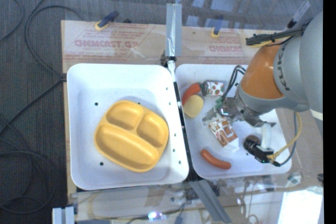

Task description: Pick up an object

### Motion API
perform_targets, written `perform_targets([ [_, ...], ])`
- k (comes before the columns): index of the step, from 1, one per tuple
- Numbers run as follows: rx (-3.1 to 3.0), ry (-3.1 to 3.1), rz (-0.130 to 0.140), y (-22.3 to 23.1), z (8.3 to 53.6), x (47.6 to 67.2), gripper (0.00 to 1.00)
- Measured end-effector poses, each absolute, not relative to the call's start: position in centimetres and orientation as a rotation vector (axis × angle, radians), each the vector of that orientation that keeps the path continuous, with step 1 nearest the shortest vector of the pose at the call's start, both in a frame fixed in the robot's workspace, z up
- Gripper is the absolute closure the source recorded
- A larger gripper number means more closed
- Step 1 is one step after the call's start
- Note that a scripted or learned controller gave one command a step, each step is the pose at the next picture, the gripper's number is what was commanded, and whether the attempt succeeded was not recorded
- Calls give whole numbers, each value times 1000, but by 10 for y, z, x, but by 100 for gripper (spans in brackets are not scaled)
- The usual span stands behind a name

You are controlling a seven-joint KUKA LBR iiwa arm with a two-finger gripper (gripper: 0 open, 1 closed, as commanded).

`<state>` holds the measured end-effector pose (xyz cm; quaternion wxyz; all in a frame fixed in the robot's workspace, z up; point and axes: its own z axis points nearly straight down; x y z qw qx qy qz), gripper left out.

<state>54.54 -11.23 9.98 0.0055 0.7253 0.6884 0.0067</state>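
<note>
The right bin [278,165] holds several small items. A pale yellow round fruit [193,106] lies beside a red-orange piece [189,93] at the bin's left wall. A small printed can [213,87] sits near the back. A brown-and-white packet [223,132] lies in the middle, with a red sausage [215,159] in front of it. My gripper [219,112] hangs low over the bin, just above the packet's back end and right of the fruit. Nothing is visibly held in it.
The left bin [84,86] carries a yellow divided tray [132,135]. A black cable connector [258,147] dangles from my wrist over the right bin's front right. The grey and orange arm [268,81] covers the right bin's back right part.
</note>
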Motion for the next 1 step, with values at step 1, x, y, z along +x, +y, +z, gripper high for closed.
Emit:
perform_targets([
  [1,2343,2094,-8,-60,182,602,100],
])
